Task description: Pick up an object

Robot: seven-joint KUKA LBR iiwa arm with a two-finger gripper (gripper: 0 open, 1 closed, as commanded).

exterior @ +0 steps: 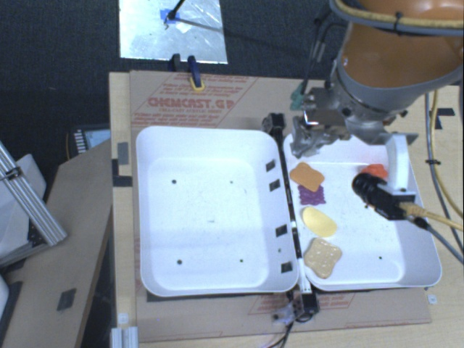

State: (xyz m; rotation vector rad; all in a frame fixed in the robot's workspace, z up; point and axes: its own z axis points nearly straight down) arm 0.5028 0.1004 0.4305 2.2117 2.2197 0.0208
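The right bin point(406, 267) holds several small objects along its left side: an orange toast-like piece point(306, 175), a purple patch point(312, 193) under it, a yellow oval point(319, 222) and a tan cracker-shaped piece point(322, 257). A red-orange object point(375, 171) lies further right, partly hidden by the arm's hardware. My gripper point(308, 142) hangs over the bin's upper left corner, just above the orange piece. Nothing shows between its fingers.
The left bin point(210, 209) lies beside the right one, joined by a black clipped divider point(284, 194). A black cylinder point(377, 193) with a yellow cable juts over the right bin. A foil sheet point(172, 19) lies at the back, and metal rails point(25, 201) stand at far left.
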